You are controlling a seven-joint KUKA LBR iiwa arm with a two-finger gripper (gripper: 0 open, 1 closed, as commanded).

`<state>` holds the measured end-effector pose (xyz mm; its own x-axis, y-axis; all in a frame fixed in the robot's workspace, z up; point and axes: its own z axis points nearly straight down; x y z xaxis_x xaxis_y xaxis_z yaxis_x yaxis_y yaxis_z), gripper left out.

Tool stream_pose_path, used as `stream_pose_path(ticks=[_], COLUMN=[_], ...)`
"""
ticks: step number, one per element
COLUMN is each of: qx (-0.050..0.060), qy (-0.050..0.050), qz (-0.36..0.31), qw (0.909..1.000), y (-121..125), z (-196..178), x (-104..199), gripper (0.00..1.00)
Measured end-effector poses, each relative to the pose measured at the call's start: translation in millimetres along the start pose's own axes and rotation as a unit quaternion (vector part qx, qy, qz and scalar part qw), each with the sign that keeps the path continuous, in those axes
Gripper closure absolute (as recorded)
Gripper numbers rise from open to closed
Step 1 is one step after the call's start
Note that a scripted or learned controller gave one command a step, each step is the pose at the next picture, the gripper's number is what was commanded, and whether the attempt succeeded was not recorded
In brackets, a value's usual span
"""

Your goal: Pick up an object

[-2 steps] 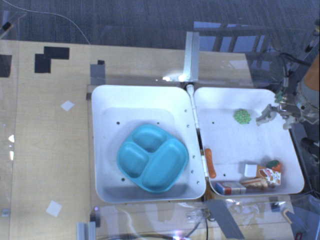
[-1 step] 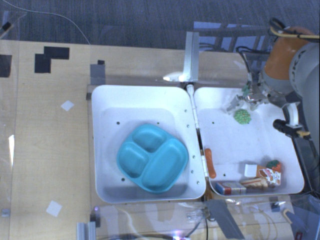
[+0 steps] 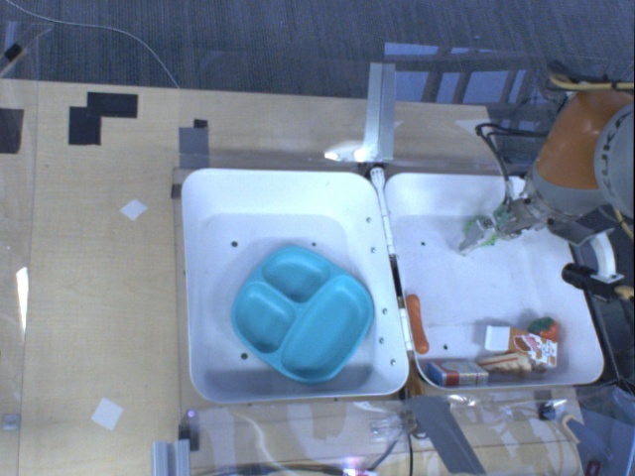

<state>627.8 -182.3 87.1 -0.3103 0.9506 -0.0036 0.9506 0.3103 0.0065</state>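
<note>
My gripper [image 3: 480,233] hangs over the upper middle of the right bin [image 3: 446,201], pointing down and left, with nothing visibly in it. The grey arm with its orange band [image 3: 575,152] comes in from the right. An orange carrot-like stick [image 3: 417,323] lies against the right bin's left wall. Along that bin's front wall sit a small white block [image 3: 497,337], a red-and-orange carton [image 3: 537,345] with a green bit beside it, and a flat printed box [image 3: 458,373]. All of these lie well below the gripper and apart from it.
The left bin [image 3: 213,206] holds a blue three-compartment plate [image 3: 303,312]. A metal post [image 3: 380,112] stands behind the ridge where the two bins meet. Black cables [image 3: 501,142] trail near the arm at the back right. Bare white floor surrounds the gripper.
</note>
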Motion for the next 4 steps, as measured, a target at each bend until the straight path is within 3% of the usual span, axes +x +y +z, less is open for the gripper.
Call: stream_pose_path(ticks=[1, 2, 3, 4], qx=[-0.005, -0.005, -0.002, 0.014], qy=[-0.003, -0.003, 0.0, 0.011], qz=[-0.001, -0.001, -0.051, -0.07], qw=[1.0, 1.0, 0.9987, 0.9974], y=[3.5, 3.4, -22.9, 42.0], z=[-14.9, -14.8, -2.3, 0.5], x=[-1.1, -1.1, 72.3, 18.0], gripper=[1.0, 0.0, 0.0, 0.0])
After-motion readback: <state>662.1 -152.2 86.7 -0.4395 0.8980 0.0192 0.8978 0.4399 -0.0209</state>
